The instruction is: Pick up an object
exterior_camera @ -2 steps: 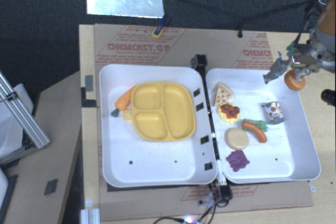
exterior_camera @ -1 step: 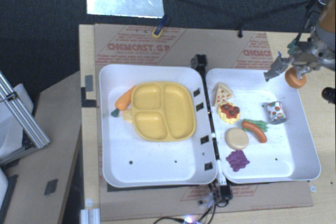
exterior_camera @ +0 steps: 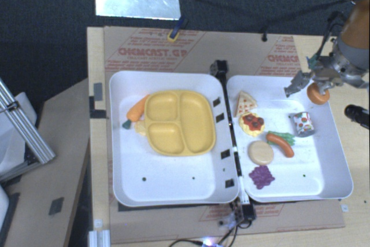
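Dark carpet floor, bench topped with cardboard sheet [exterior_camera: 156, 46], two white bins side by side on it. Your gripper [exterior_camera: 315, 85] sits over the far right corner of the right bin [exterior_camera: 329, 182], with an orange round object [exterior_camera: 318, 93] right at it; looks pinched between the fingers, so call it clamped on that, though contact is hard to confirm at this angle. In the same bin lie a pizza slice [exterior_camera: 246, 104], a spaghetti piece [exterior_camera: 252, 123], a small printed packet [exterior_camera: 302, 123], a hot dog [exterior_camera: 281, 143], a tan bun [exterior_camera: 261, 153] and purple grapes [exterior_camera: 262, 176]. The left bin [exterior_camera: 124, 182] holds a yellow divided plate [exterior_camera: 176, 122] with a carrot [exterior_camera: 137, 108] at its left edge. Risk: the round piece looks gripped off-centre, so it could roll out on the lift, or you could clip the bin wall. The cardboard reads "CHEMCAST GP" in red; packet print too small to read.
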Controlling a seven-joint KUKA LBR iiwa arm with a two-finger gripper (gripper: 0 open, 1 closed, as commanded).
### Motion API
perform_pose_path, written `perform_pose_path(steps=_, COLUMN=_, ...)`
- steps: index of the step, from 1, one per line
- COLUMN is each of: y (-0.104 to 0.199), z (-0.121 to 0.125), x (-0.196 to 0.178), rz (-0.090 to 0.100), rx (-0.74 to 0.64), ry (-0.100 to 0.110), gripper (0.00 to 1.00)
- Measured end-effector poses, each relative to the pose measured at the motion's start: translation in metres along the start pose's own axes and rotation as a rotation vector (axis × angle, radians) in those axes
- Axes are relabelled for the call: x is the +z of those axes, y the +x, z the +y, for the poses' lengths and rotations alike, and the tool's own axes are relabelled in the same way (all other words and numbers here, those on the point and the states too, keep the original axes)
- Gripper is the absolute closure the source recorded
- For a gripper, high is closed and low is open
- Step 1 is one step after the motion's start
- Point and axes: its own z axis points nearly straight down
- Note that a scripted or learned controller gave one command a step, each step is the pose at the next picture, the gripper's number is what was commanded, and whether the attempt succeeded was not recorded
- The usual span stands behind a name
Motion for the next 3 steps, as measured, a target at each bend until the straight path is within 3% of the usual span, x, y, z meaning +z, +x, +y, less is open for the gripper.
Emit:
perform_pose_path(steps=2, y=-0.001, z=-0.003, x=0.108, rz=0.001, rx=0.0, ry=0.001, gripper=0.0)
perform_pose_path(steps=3, y=0.004, z=0.002, x=0.154, rz=0.007, rx=-0.006, ry=-0.01, gripper=0.0)
